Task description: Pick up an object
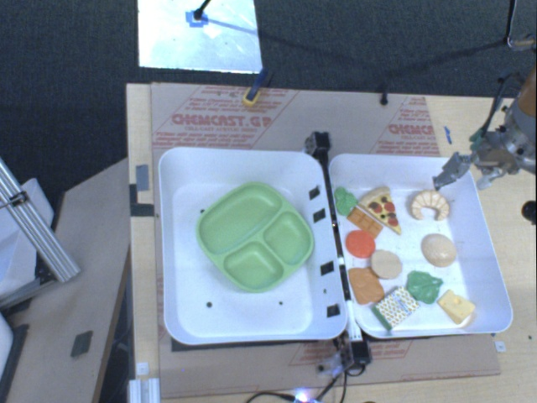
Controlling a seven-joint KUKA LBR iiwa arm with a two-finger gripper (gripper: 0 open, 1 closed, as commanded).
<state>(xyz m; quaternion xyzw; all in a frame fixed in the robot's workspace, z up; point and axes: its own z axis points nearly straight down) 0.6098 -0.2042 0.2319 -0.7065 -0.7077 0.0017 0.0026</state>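
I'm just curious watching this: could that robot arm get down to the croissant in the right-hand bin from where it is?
Probably yes. The gripper hovers just above and right of the croissant, which lies apart from the pizza slice and the egg, nothing covering it.

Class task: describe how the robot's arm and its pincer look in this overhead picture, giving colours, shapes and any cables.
At the picture's right edge, the pincer is a small grey metal part tapering to a narrow tip. Behind it sits a bulkier grey wrist block, with a patch of orange showing above it. Thin dark cables run down to the wrist. No markings are legible.
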